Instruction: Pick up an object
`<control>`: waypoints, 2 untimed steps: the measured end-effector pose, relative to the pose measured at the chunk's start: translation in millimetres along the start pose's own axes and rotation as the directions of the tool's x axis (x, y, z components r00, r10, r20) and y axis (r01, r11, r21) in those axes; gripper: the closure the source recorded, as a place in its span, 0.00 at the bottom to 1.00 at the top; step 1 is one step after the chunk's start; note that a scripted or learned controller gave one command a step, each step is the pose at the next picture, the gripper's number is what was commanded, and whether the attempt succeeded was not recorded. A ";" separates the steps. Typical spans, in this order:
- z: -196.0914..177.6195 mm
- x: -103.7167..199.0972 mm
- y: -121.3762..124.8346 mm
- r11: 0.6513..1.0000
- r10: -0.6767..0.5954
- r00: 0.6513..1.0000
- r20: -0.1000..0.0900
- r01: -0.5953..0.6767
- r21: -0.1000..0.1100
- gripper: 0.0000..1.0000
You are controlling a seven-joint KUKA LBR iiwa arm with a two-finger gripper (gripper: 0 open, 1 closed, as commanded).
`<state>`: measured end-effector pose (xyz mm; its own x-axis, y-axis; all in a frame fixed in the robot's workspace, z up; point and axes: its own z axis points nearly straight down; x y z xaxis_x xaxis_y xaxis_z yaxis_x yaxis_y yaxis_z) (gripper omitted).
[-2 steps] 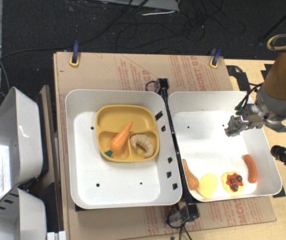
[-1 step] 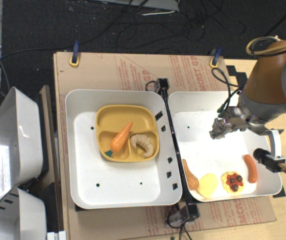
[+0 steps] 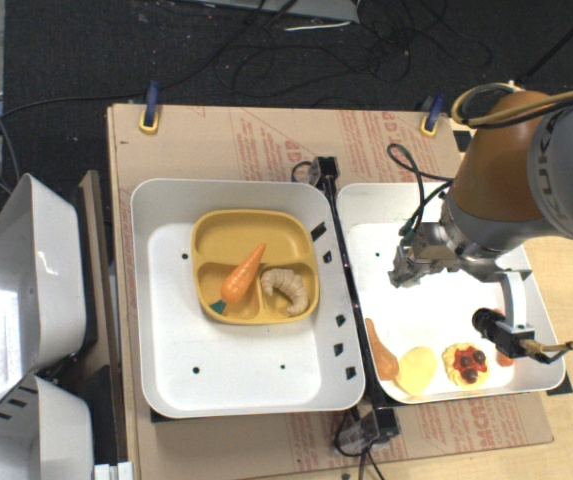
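Camera view: left bin is holding a yellow plate with carrot and shrimp. Right bin is carrying the candidates along its near edge: orange piece, yellow piece, small pizza. Gripper is hovering farther back, state unclear. Judging approach phase; next: moving nearer, descending.
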<state>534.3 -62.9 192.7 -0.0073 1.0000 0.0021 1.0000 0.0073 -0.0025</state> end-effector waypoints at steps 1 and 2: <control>-15.2 53.8 -3.1 1.000 -0.001 1.000 0.001 0.001 -0.003 1.00; -17.9 108.3 -24.6 1.000 -0.001 1.000 0.000 0.001 0.000 1.00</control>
<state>509.0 45.2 210.9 -0.0085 1.0000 0.0018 1.0000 0.0085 -0.0025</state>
